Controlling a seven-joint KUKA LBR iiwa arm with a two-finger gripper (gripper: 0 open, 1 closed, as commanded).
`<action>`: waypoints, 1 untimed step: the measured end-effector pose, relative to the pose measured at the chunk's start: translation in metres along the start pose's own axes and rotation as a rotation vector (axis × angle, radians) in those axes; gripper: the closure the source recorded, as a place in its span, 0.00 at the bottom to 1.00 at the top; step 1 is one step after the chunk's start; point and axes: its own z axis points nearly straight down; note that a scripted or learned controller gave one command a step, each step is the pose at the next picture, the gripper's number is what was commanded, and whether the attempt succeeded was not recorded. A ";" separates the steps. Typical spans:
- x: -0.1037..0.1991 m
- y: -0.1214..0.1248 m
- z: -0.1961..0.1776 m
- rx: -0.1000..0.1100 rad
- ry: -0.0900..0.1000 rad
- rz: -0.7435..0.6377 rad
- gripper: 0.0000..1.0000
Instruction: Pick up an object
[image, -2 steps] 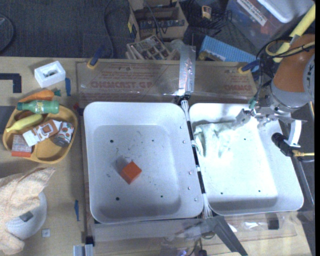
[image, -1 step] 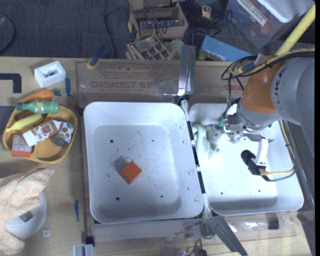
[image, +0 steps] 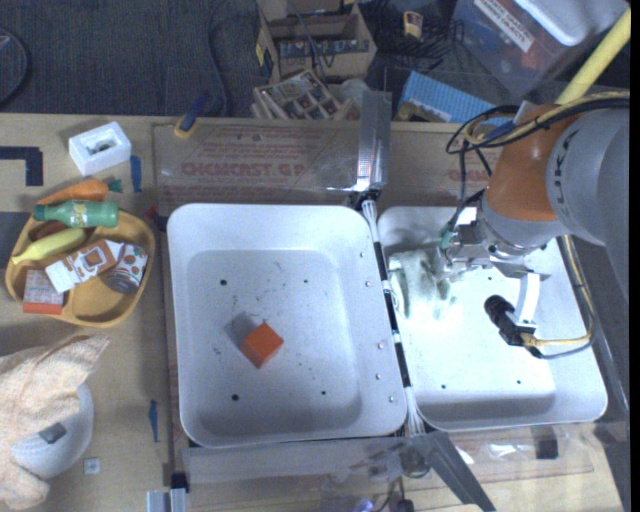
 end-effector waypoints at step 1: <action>0.033 0.054 -0.082 0.012 0.003 -0.323 1.00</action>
